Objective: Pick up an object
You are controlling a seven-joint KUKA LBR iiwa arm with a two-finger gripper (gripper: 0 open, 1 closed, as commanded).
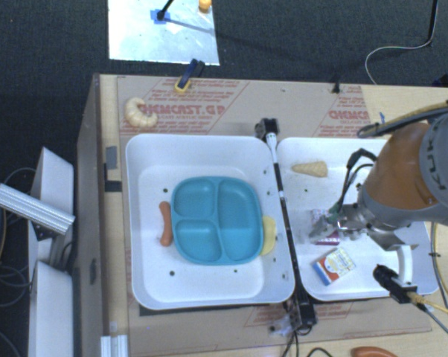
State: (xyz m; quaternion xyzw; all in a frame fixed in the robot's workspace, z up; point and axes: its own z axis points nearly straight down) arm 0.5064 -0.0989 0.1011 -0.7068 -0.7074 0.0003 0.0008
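Note:
My gripper [324, 227] is low in the right bin [298, 199], its metal fingers down over a small pink and purple object [327, 238] on the bin floor. A small white, orange and blue box [334, 265] lies just in front of the gripper. A pale cone-shaped piece [310, 169] rests near the bin's back. In the left bin [146, 222] sits a blue divided plate [215, 220], with a hot dog sausage [165, 224] on its left and a yellow piece [269, 234] tucked at its right edge.
The arm's orange band [402, 173] and grey body cover the right bin's right side. A cream curled object [139, 111] and a blue-yellow tool [188, 76] lie on the cardboard behind the bins. Cables run along the bench's front right.

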